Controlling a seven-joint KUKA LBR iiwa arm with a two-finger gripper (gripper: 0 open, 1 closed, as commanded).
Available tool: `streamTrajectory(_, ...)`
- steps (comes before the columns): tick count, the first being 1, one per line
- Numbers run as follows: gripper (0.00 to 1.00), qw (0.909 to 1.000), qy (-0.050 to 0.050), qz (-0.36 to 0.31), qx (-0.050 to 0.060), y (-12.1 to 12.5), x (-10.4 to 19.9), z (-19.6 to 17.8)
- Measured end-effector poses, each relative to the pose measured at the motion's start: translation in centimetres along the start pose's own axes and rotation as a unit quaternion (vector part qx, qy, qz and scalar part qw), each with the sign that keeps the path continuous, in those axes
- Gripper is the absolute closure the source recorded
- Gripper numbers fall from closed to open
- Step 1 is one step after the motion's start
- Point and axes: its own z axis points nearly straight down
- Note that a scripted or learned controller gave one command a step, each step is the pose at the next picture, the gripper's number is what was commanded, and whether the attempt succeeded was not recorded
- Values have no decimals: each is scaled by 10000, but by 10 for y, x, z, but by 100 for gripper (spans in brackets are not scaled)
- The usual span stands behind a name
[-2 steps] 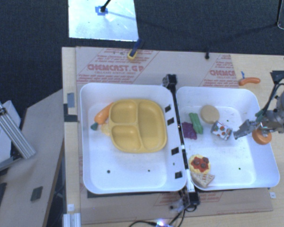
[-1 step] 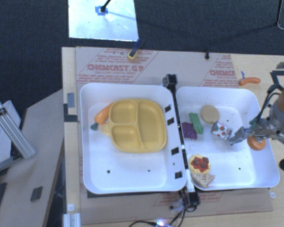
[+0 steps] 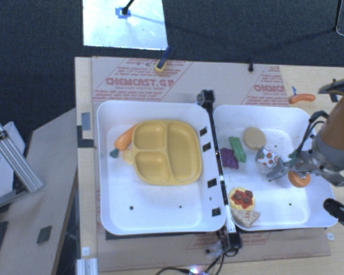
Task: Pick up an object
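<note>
My gripper (image 3: 277,171) reaches in from the right and sits low in the right bin (image 3: 286,213). Its tip is right beside a small white toy with red and blue marks (image 3: 265,156), touching or nearly touching it. An orange round piece (image 3: 298,180) lies just under the wrist. Further left in that bin are a tan round cookie (image 3: 254,137), a green bean-like piece (image 3: 237,147) and a purple piece (image 3: 227,158). A pizza slice (image 3: 243,204) lies at the near left corner. Nothing is visibly held.
The left bin (image 3: 117,208) holds a yellow divided tray (image 3: 163,152) with a toy carrot (image 3: 124,138) at its left edge. A black-clipped divider (image 3: 213,153) separates the bins. An orange item (image 3: 302,98) lies on the board behind the right bin.
</note>
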Motion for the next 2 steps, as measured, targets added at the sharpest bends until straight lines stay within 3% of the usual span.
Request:
streamTrajectory(1, 0, 10000, -6, -3, -29, 2, 1, 49)
streamTrajectory(2, 100, 10000, -27, 1, -49, 3, -1, 37)
